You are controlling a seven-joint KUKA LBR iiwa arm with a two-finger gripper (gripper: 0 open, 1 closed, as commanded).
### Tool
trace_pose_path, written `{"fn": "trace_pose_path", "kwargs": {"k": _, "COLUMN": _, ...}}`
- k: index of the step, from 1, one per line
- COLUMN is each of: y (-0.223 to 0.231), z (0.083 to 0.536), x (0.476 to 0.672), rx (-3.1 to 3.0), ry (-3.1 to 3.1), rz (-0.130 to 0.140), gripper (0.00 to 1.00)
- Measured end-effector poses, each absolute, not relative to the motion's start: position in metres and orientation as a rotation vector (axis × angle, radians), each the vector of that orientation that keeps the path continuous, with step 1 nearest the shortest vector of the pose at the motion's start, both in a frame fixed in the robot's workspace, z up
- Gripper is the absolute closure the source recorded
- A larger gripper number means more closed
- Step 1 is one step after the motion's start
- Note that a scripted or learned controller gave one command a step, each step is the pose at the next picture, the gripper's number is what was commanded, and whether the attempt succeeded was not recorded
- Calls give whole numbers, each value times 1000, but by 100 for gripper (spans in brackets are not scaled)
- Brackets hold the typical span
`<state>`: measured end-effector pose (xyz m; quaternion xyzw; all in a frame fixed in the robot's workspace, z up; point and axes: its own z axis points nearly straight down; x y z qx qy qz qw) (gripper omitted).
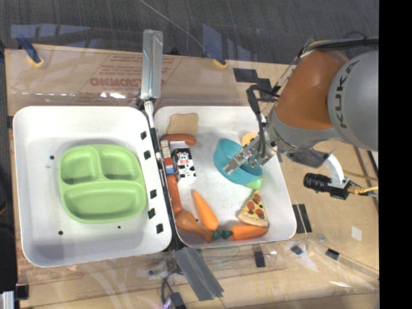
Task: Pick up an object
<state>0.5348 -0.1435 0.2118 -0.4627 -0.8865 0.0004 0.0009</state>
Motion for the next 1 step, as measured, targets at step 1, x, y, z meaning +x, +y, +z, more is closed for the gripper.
{"fn": "trace_pose_path", "kwargs": {"k": 1, "y": -77, "z": 201, "x": 476, "rx": -2008, "ry": -2406, "rz": 4, "gripper": 100}}
